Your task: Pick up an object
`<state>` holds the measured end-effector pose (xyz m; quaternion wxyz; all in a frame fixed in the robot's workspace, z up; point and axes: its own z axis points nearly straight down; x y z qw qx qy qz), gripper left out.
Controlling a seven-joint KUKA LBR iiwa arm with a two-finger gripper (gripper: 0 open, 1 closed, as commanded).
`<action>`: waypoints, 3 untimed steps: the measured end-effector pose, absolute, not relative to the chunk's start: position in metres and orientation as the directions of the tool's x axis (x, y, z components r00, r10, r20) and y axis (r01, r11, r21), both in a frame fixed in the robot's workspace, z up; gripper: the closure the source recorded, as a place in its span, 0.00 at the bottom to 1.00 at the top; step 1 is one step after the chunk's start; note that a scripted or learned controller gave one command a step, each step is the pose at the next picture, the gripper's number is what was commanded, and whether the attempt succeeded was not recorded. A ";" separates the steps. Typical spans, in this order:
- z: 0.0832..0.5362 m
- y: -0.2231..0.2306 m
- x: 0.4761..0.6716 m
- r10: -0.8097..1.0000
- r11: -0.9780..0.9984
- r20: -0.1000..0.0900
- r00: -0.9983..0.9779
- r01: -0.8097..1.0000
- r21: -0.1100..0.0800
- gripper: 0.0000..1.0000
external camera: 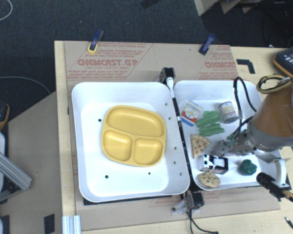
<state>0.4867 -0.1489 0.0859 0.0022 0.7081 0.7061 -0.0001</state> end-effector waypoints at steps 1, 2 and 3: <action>0.100 -0.150 0.489 1.000 -0.003 -0.008 0.003 1.000 0.014 1.00; 0.149 -0.158 0.484 1.000 -0.002 -0.003 0.002 1.000 0.005 1.00; 0.197 -0.159 0.476 1.000 0.000 -0.003 0.000 1.000 0.006 1.00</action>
